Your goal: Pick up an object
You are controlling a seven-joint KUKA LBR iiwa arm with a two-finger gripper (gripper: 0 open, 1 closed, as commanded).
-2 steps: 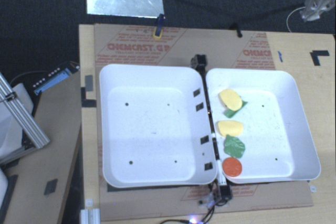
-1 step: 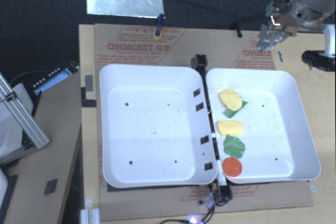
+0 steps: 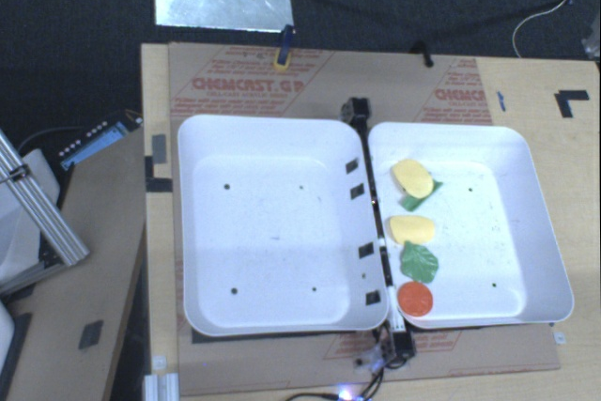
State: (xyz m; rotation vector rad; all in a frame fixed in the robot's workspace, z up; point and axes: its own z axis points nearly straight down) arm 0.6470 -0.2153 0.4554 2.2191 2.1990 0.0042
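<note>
- The bench (image 3: 160, 230) carries two shallow white bins side by side, on a cardboard sheet printed in red.
- The left bin (image 3: 272, 138) has nothing lying on its floor.
- The right bin (image 3: 512, 202) holds every candidate, in a line down its left side, beside the divider.
- Farthest is a yellow piece (image 3: 411, 177) lying over a small green scrap (image 3: 413, 200); nearer, a second yellow piece (image 3: 411, 228); then a green leaf-shaped piece (image 3: 419, 261); nearest, a red round piece (image 3: 415, 299).
- All of them rest on the bin floor, so I judge the pick not yet begun: approach, grasp and lift all remain.
- Jaws: their state cannot be told from this view.
</note>
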